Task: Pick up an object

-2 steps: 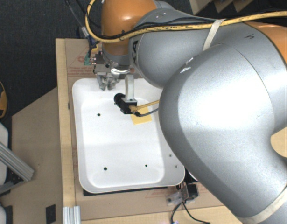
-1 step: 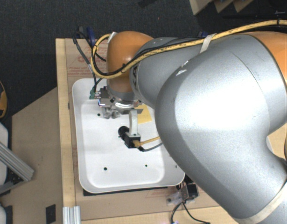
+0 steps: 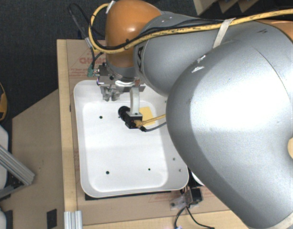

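Where the gripper point(image 3: 109, 95) hangs over the far end of the white bin point(image 3: 113, 166), you cannot tell how far it is open or whether it has hold of anything. Note the yellow object point(image 3: 146, 112) lying in the bin near it, partly hidden behind the arm point(image 3: 222, 118).

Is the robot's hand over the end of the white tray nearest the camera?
No, the gripper is at the far end of the white bin, close to its upper rim in the picture.
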Motion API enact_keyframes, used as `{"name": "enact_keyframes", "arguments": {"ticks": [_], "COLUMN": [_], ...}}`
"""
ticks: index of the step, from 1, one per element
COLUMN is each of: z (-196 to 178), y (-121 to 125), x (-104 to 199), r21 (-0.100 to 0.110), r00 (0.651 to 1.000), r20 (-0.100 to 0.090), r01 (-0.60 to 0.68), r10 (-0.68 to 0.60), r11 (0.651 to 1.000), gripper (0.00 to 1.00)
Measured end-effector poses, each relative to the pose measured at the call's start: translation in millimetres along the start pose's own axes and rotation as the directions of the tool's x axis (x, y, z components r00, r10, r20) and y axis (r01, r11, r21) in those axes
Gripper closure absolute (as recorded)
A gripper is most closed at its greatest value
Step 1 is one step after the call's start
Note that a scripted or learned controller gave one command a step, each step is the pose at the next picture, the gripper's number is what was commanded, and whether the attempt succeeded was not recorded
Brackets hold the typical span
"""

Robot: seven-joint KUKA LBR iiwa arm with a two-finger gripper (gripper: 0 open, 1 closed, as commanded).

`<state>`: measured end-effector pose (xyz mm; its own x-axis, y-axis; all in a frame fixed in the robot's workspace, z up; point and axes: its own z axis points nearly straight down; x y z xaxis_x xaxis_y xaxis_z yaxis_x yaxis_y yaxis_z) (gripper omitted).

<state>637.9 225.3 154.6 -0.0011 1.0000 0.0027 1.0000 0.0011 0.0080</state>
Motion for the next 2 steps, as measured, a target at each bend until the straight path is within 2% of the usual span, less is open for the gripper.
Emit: {"name": "enact_keyframes", "arguments": {"ticks": [1,2], "z": [70,-17], "y": [-85,-41], "x": [-39,2], "r21": [0.019,-0.003], "r00": [1.0,1.0], "r20": [0.005,-0.002], "r01": [-0.005,0.003], "r10": [0.005,-0.003], "r11": [1.0,1.0], "gripper": [1.0,1.0]}}
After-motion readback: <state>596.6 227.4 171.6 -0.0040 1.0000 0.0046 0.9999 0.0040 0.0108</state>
